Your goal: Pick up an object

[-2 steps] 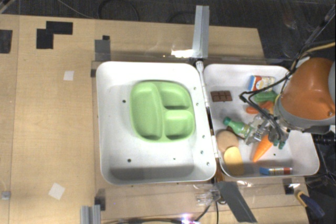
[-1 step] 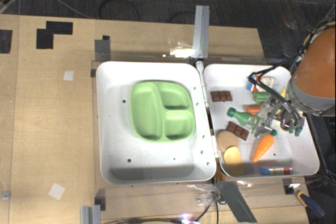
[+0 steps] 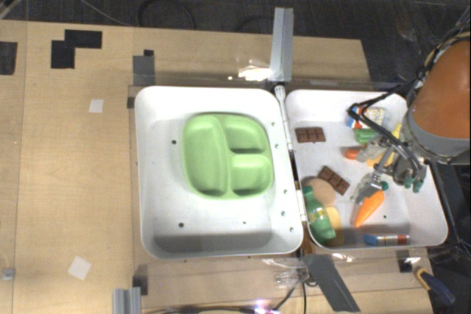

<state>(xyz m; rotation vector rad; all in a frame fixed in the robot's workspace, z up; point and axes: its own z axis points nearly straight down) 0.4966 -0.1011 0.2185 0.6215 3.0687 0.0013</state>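
My gripper hangs low over the right white bin, reaching in from the right under the orange-banded arm. Just below it, an orange carrot lies tilted on the bin floor, its top end right at the gripper. A brown chocolate bar lies to the gripper's left, and a second chocolate bar sits further back. A green bottle and a tan rounded piece rest against the bin's left wall. Nothing visibly sits in the gripper.
The left white bin holds a green divided plate. A red and blue marker lies by the right bin's front wall. Small orange, green and white items crowd under the arm's cables.
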